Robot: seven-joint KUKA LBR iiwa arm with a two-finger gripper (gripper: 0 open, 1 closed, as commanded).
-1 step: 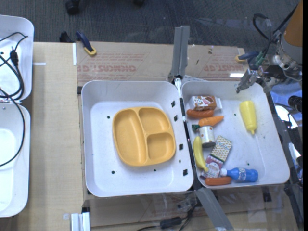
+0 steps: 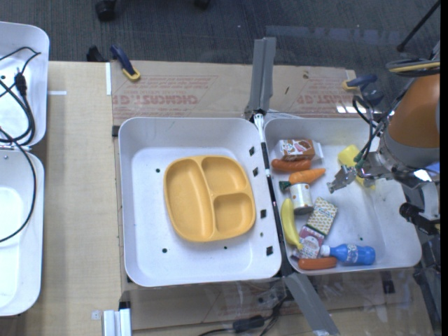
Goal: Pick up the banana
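The small yellow curved plastic banana [image 2: 288, 222] lies in the right-hand shallow white bin [image 2: 392, 254], hard against the bin's left wall. It runs nearly straight up and down in the camera view, bowing slightly, with its lower tip meeting a small patterned packet [image 2: 310, 241]. Its skin is plain bright yellow. Just to its right stands a short silver tin can [image 2: 302, 197], and beyond that a cream box with a diamond pattern [image 2: 321, 218].

Above these lie an orange carrot-shaped toy [image 2: 306, 176], a reddish sausage-shaped toy [image 2: 291, 164] and a white packet with a red-brown picture [image 2: 297, 148]. At the bin's lower edge rest a blue and white plastic bottle [image 2: 352, 255] and another red-orange sausage shape [image 2: 316, 263].

The grey arm with its orange band [image 2: 418, 110] comes in from the right, partly cut off by the frame. Its two-finger gripper [image 2: 343, 180] hangs over the middle of the right bin, well apart from the banana. The metal fingers are small and blurred against a yellow blocky object [image 2: 350, 155]; whether they are spread or closed cannot be told.

The left-hand white bin [image 2: 140, 250] holds a yellow three-compartment plastic tray [image 2: 209, 197].
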